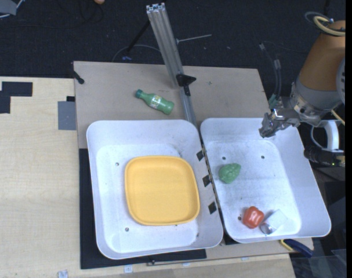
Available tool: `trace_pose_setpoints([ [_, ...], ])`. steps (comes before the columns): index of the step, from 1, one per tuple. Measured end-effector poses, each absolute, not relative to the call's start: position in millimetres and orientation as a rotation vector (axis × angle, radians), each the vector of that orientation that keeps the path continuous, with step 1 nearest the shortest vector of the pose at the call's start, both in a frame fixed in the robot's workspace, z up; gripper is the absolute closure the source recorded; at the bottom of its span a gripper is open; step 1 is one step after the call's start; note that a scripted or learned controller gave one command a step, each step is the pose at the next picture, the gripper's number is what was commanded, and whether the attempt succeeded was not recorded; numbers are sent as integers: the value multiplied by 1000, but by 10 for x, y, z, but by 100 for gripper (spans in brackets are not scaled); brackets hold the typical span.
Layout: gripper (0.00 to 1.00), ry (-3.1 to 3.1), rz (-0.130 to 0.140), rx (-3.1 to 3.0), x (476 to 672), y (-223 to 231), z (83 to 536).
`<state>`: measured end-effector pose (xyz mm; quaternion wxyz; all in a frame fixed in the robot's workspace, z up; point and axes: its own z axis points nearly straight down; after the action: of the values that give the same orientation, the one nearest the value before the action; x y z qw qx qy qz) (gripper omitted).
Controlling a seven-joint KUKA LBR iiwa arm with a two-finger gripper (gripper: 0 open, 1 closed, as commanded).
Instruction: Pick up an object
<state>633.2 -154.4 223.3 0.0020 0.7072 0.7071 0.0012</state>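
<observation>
Nearest the camera, in the right bin (315,207), a red object (253,216) lies close to the front wall, with a small pale and grey piece (269,225) just beside it on its right. Further back in the same bin, near the wall shared with the left bin (100,155), sits a green object (229,172). A yellow plate (162,190) takes up most of the left bin. Behind both bins, a green bottle (155,101) lies on its side on the bench (222,91), close to a slanted metal rail (167,36).

The gripper (269,126) hangs over the back right corner of the right bin, at about the rim; whether it is open or closed cannot be told at this size and angle, and nothing can be seen in it. It is well apart from both the green and the red object.

Judging from this, the pick is not yet begun and the arm must first travel in over the bin floor. Several things could spoil it. A descent from this spot would meet the rim or bare floor and close on nothing. The green object looks lumpy and rounded, so it may squirt out sideways under a pinch that is off centre. The red one sits near the front wall with the pale piece alongside, so a finger could strike the wall or catch the neighbour.
</observation>
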Motion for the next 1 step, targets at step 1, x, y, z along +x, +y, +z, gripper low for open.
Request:
trace_pose_setpoints([
  [1, 100, 2220, 1, 2222, 6332, -1551, 2407],
])
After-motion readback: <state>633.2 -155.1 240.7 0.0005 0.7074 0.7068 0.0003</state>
